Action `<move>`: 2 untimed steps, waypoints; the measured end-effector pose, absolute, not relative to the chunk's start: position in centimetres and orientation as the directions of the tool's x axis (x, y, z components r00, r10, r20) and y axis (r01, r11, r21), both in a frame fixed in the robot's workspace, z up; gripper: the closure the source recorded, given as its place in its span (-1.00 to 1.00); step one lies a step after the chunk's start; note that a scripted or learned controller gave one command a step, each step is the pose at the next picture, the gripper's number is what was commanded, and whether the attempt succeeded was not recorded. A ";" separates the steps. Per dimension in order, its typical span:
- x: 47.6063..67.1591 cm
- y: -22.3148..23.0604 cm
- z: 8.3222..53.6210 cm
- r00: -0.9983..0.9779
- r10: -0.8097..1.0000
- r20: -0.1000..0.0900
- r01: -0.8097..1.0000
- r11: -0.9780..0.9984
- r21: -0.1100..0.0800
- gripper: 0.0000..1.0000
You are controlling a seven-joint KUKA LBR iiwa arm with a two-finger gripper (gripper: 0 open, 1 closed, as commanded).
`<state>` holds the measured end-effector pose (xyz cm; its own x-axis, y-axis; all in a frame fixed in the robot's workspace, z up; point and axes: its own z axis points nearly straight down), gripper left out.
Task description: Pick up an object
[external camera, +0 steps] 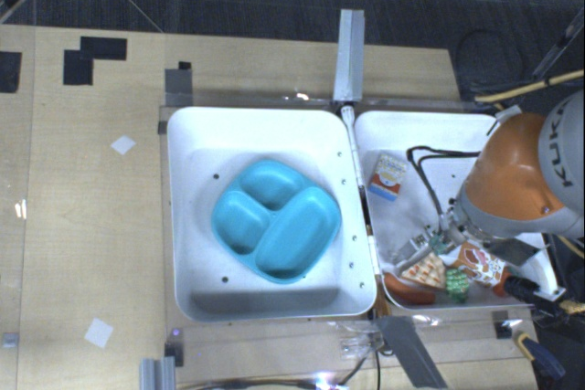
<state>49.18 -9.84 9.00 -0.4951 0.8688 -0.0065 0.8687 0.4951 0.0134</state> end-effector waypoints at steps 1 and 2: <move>49.5 -9.9 10.3 -0.495 0.869 -0.015 0.868 0.495 0.021 1.00; 51.3 -14.0 9.1 -0.245 0.969 -0.003 0.969 0.245 0.014 1.00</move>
